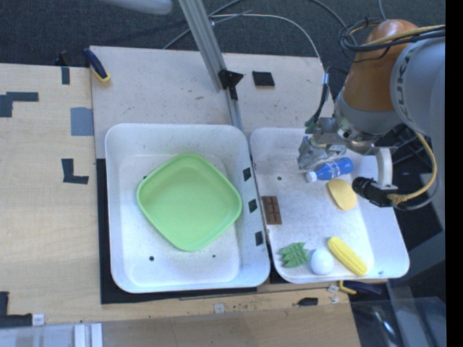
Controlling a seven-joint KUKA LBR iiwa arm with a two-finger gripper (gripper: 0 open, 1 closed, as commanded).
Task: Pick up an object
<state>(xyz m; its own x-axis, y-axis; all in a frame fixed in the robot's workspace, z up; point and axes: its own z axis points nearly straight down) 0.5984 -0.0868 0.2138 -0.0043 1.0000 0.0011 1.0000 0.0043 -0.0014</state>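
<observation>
While the jaws' state cannot be told, the gripper (312, 159) meets a blue bottle (331, 170) lying left-right, cap left.

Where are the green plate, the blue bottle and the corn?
green plate (189, 202), camera view, middle of its flat base
blue bottle (334, 169), camera view, middle of its blue body
corn (347, 256), camera view, middle of the cob

A blue bottle (333, 169) is lying on its side near the right bin's (289, 215) far edge, white cap pointing left, just beside a yellow piece (342, 194).
</observation>
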